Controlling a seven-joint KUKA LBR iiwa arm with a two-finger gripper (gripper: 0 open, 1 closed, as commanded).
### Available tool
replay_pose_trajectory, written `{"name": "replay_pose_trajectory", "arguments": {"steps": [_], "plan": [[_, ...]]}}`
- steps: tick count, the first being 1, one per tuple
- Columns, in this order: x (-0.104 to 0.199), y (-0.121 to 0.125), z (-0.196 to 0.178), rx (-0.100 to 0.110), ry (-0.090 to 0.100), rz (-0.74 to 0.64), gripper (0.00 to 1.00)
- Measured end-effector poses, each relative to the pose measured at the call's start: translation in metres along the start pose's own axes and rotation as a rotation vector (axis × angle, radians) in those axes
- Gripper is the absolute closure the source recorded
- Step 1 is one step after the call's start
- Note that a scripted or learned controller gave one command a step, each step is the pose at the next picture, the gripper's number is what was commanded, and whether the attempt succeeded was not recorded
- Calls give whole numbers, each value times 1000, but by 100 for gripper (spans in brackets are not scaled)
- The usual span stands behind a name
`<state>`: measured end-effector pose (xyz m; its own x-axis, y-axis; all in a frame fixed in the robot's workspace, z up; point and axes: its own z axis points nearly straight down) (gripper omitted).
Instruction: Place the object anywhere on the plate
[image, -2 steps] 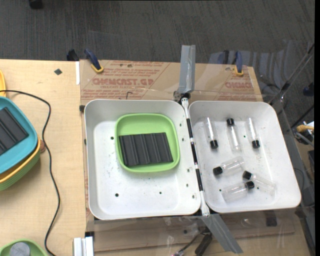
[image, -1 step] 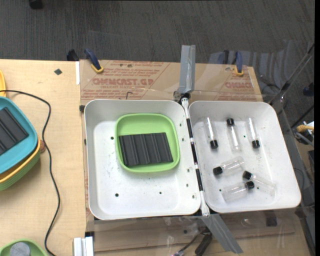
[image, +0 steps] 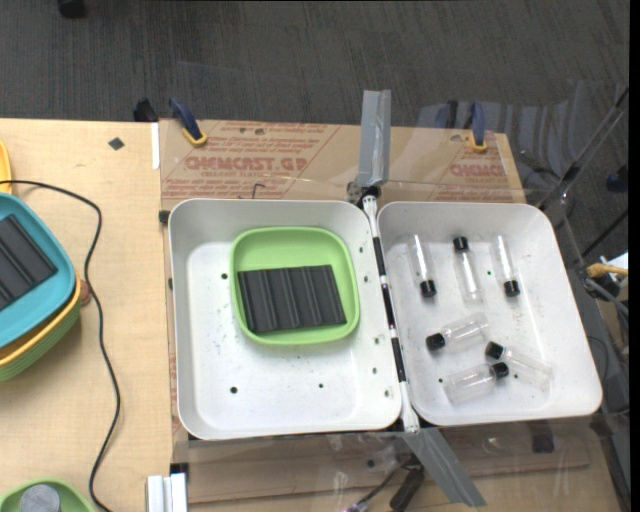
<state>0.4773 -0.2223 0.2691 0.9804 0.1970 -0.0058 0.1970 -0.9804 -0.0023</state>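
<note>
Pincer open or closed, I cannot tell. Nearest in the right bin, three black-capped clear vials lie scattered; three more lie side by side farther back (all apart from the plate). Left bin holds the green plate, a dark ribbed pad on it.

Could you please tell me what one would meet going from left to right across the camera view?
Stacked teal and yellow trays → black cable → left white bin holding the square green plate with a black ribbed insert → right white bin with clear black-capped vials.
</note>
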Motion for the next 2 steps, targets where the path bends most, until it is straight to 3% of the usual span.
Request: {"name": "replay_pose_trajectory", "arguments": {"steps": [1,2], "plan": [[0,0,0,0,0,0,0],[0,0,23,0,0,0,0]]}}
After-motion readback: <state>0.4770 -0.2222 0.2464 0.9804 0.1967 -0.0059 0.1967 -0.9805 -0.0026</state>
